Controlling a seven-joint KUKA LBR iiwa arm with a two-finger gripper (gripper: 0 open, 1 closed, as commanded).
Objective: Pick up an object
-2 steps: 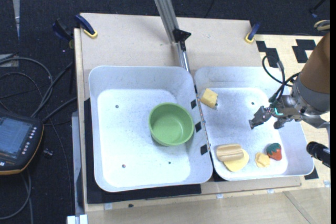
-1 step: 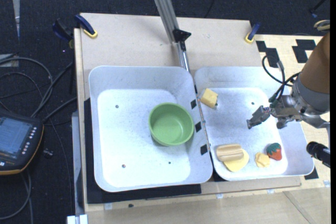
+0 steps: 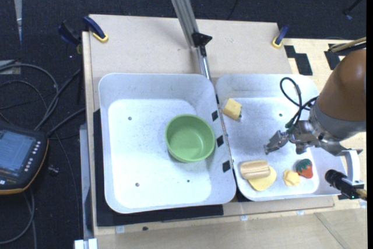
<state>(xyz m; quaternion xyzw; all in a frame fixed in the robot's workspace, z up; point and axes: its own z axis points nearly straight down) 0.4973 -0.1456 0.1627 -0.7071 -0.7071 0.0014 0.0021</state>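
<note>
My gripper (image 3: 274,145) hangs over the middle of the right bin (image 3: 256,90), fingers pointing left, with nothing between them. A yellow cheese block (image 3: 232,108) lies at the bin's left side, up and left of the gripper. Below the gripper, near the front wall, lie a hot dog bun (image 3: 254,169) on a yellow piece (image 3: 263,181), a small yellow item (image 3: 291,178) and a red strawberry (image 3: 305,168). A green bowl (image 3: 189,137) stands in the left bin (image 3: 125,125).
A grey metal pole (image 3: 182,0) slants down from the top to the divide between the bins. Black cable (image 3: 291,93) loops above the wrist. Blue-yellow clamps (image 3: 95,30) hold the bench's far corners.
</note>
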